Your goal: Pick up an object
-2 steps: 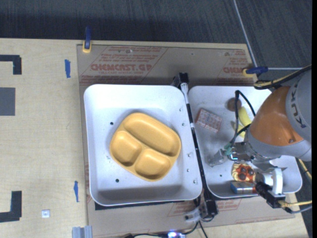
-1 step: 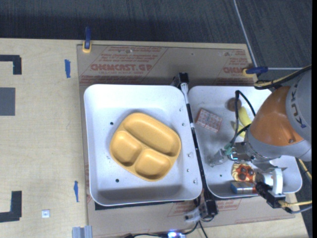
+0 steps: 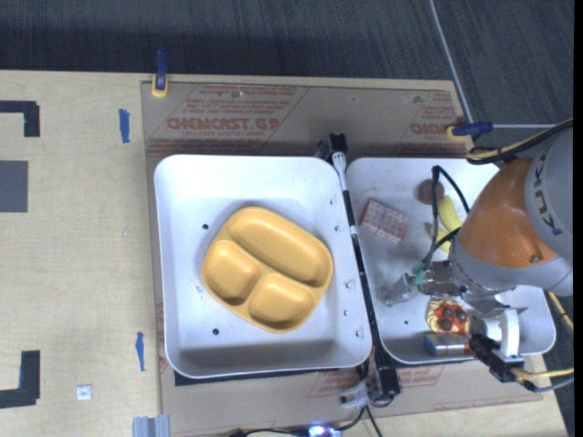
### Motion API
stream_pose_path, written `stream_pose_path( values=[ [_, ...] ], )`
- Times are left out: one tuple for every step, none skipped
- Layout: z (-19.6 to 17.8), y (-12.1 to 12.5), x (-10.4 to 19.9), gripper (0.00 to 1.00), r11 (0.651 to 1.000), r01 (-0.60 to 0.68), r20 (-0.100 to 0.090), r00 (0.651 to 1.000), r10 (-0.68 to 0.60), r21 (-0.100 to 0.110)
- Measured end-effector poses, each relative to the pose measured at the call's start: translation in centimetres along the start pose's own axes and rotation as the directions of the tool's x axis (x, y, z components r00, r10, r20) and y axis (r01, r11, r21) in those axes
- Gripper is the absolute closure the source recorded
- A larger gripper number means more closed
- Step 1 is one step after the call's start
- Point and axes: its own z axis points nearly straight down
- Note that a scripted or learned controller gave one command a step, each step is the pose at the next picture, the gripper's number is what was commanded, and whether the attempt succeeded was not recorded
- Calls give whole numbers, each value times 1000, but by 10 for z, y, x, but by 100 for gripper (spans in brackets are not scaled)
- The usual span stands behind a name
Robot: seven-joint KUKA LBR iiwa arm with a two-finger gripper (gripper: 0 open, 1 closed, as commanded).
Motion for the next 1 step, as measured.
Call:
stream_pose_path(
  values=[
    [0, 0, 0, 0, 1000, 0, 0, 1000, 0, 0]
  ],
)
